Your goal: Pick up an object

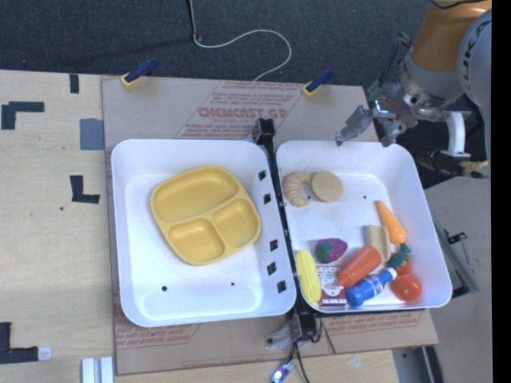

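Observation:
My gripper (369, 132) hangs above the far edge of the right bin (423, 183), its two grey fingers spread apart with nothing between them. In that bin lie a croissant (297, 188) and a round tan cookie (326, 186) near the back left. A small carrot (391, 222) lies to the right. At the front sit a corn cob (307, 275), a purple fruit (330, 250), a red-orange pepper (359, 266), a blue bottle (369, 288), a tan block (377, 240) and a red tomato (406, 287).
The left bin (132, 214) holds a yellow divided plate (205, 213). A black divider with clips (273, 206) runs between the bins. A white cable (239, 38) loops across the dark floor behind the cardboard sheet. The arm's orange band (447, 30) is at top right.

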Available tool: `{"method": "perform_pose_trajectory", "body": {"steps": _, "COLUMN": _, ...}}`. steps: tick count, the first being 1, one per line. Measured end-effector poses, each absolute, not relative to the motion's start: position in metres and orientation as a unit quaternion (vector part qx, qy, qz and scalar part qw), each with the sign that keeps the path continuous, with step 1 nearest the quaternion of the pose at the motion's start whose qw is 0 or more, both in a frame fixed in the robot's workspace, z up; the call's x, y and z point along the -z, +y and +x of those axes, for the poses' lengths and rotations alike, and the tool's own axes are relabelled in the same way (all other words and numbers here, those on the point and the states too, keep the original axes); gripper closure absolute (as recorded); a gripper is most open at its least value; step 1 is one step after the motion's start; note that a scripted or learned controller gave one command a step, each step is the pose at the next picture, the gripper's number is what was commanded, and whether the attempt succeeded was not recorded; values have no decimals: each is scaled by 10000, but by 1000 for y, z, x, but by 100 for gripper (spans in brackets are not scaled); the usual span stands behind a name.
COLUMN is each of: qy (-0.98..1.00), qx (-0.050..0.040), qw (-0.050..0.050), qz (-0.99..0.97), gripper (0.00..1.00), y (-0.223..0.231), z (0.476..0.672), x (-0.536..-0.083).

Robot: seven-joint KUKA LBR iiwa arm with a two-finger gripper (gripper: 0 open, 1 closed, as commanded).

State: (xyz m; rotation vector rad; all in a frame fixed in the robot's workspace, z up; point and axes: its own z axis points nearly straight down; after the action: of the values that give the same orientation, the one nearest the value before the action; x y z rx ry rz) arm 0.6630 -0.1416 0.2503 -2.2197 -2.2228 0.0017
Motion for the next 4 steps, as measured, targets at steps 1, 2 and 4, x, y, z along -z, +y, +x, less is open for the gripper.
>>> {"method": "perform_pose_trajectory", "body": {"steps": 1, "qy": -7111, "qx": -18, "qw": 48, "qz": -7030, "gripper": 0, "y": -16, "z": 639, "x": -179}}
{"method": "perform_pose_trajectory", "body": {"steps": 2, "qy": -7081, "qx": -10, "qw": 11, "qz": -7061, "gripper": 100, "y": -24, "z": 641, "x": -194}}
{"method": "perform_pose_trajectory", "body": {"steps": 4, "qy": -7078, "qx": -12, "qw": 9, "qz": -7064, "gripper": 100, "y": -19, "z": 614, "x": -206}}
